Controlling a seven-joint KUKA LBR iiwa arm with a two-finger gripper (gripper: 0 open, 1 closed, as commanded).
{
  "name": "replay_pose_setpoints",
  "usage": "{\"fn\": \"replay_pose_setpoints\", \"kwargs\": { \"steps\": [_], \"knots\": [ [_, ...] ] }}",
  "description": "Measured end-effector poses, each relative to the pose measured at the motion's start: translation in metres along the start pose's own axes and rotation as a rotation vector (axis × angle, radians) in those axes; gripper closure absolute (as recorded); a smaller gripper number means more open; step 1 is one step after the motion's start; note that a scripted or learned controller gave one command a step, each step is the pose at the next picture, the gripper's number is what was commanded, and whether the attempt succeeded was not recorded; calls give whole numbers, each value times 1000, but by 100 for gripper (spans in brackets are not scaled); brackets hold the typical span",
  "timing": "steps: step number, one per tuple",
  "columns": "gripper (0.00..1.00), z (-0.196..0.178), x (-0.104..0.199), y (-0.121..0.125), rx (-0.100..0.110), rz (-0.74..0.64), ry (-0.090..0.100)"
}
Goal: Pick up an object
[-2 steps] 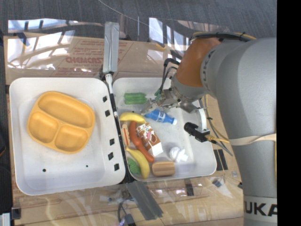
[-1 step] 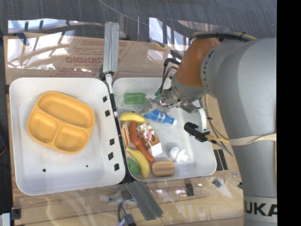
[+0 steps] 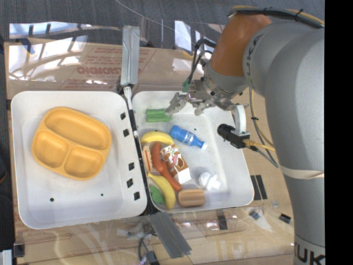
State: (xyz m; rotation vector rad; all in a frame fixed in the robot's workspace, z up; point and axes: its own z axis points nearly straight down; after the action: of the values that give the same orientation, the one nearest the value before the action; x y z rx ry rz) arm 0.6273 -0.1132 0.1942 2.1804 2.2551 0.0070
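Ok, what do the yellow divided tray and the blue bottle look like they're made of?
The yellow divided tray looks like moulded plastic, matte to satin: uniform colour, soft rounded compartment edges, only faint sheen. The blue bottle seems to be glossy plastic with a white cap, likely a toy; small highlights show on it, though it is too small to be sure.

Both bins are plain white: the left bin (image 3: 27, 203) carries a yellow-orange sectioned plate (image 3: 71, 142), while the right bin (image 3: 234, 175) holds mixed colours. At its far side lies a green toy vegetable (image 3: 156, 115); nearer sits a blue bottle (image 3: 186, 137) with a white cap. A yellow banana (image 3: 155, 138) curves beside a red-orange hot dog (image 3: 164, 164), and a small carton (image 3: 176, 165) shows white, red and brown print. Another yellow banana with a green tip (image 3: 161, 191) lies near a tan bread roll (image 3: 191, 197) and a white crumpled item (image 3: 208, 181). The arm (image 3: 287, 76) is grey with an orange band (image 3: 234, 43). The cardboard (image 3: 99, 65) at the far side is brown with red lettering.
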Motion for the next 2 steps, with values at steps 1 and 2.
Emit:
{"fn": "replay_pose_setpoints", "kwargs": {
  "steps": [1,2],
  "knots": [
    [100,-6,1,-1,9,-5,1],
    [0,-5,1,-2,10,-5,1]
  ]
}}
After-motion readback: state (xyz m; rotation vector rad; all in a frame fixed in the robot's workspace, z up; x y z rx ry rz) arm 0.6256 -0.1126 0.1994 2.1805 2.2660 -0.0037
